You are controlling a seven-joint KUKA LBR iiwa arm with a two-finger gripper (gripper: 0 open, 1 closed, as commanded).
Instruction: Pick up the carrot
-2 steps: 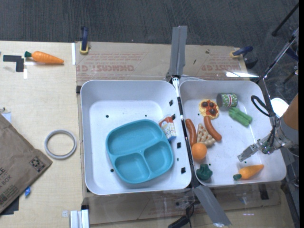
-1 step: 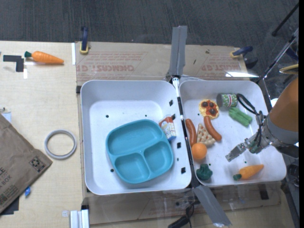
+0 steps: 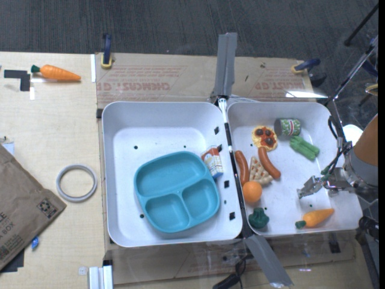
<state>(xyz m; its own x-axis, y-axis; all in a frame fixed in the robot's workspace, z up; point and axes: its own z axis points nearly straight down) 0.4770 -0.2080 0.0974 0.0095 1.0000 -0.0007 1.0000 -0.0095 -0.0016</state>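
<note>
Lying untouched near the front right corner of the right bin (image 3: 289, 110), the carrot (image 3: 316, 218) is yet to be grasped, the gripper (image 3: 308, 188) being poised just above it with fingers spread and holding nothing.

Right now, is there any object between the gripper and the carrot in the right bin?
Nothing visible stands between them. The gripper is just above and to the left of the carrot in the right bin, with bare white bin floor between. The orange and sausages lie further left, away from that path.
</note>
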